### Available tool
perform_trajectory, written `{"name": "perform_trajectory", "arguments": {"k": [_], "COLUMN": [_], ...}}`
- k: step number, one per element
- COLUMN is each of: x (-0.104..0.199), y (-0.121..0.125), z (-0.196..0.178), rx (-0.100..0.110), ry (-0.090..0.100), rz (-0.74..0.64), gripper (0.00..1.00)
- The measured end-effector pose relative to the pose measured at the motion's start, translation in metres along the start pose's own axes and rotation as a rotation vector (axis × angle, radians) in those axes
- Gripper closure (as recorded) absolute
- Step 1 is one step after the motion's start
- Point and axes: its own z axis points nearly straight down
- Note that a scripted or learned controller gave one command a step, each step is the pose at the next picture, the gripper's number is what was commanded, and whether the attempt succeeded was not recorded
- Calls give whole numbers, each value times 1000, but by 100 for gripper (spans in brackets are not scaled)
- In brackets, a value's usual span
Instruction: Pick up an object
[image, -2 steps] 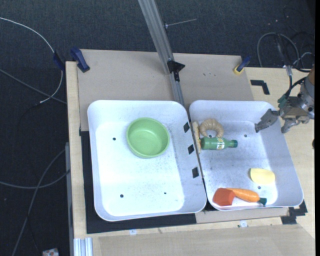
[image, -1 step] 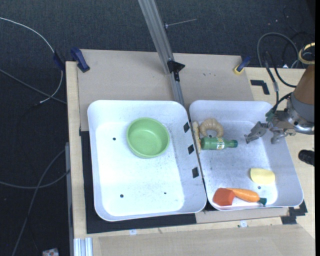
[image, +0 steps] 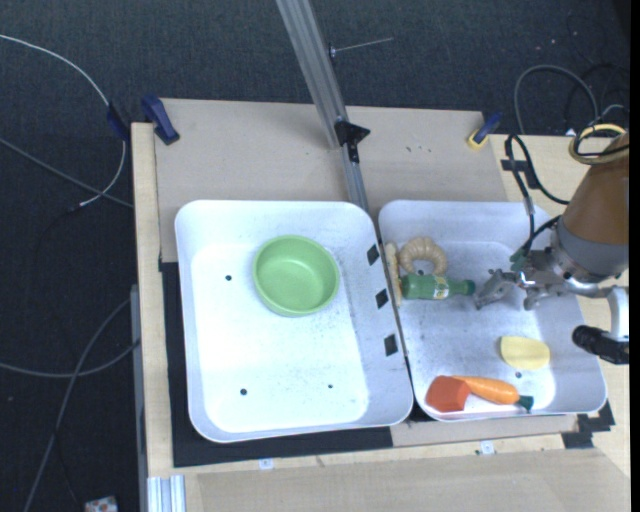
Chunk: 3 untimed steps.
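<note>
My gripper (image: 505, 297) hangs over the middle of the right bin (image: 470, 215), open, with nothing between its fingers. Just left of it lies a green bottle (image: 432, 289), its neck pointing toward the gripper with a small gap between them. A beige ring-shaped toy (image: 421, 255) rests behind the bottle. Below and to the right of the gripper sits a yellow lemon-like piece (image: 524, 352). An orange carrot (image: 492, 390) and a red-orange chunk (image: 447, 394) lie at the bin's front edge.
The left bin (image: 215, 400) holds a green bowl (image: 295, 274) toward its back. A metal pole (image: 325, 85) slants over the bench behind the bins. The arm's orange band (image: 600, 205) and cables stand at the right.
</note>
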Motion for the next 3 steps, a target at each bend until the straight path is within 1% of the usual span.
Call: {"name": "perform_trajectory", "arguments": {"k": [1,2,3], "x": [1,1,-6], "y": [-1,1,9], "z": [8,-5,-58], "rx": [-1,-6,-22], "ry": [1,1,-9], "rz": [-1,-1,-2], "gripper": [0,100,100]}}
